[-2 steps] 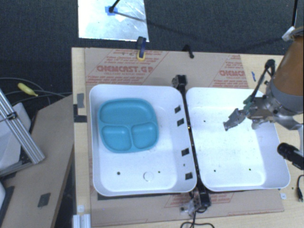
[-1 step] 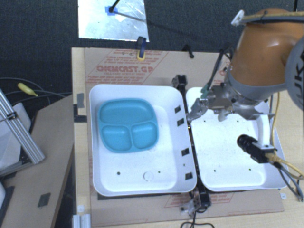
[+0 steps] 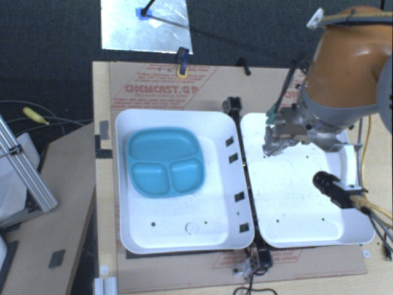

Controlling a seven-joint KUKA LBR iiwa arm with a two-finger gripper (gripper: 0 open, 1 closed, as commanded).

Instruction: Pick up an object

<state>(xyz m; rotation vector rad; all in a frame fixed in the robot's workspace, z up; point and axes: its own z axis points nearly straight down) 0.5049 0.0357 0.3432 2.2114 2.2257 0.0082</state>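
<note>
Bench with two bins, one tray.
Blue tray (image 3: 164, 161) lay in left bin (image 3: 184, 232); pincer (image 3: 273, 141) hung over right bin (image 3: 307, 226), well apart from tray; its state could not be told.

Blue tray (image 3: 165, 161): three compartments, rounded corners, lying flat and upright in the left bin (image 3: 138, 232), toward its far left part.

Your grey KUKA arm with the orange band (image 3: 351, 48) reaches in from the right of the camera view, its bulky orange section high and close to the lens. Below it the grey metal two-finger gripper (image 3: 274, 145) points down and leftward, its tips hanging low.
</note>
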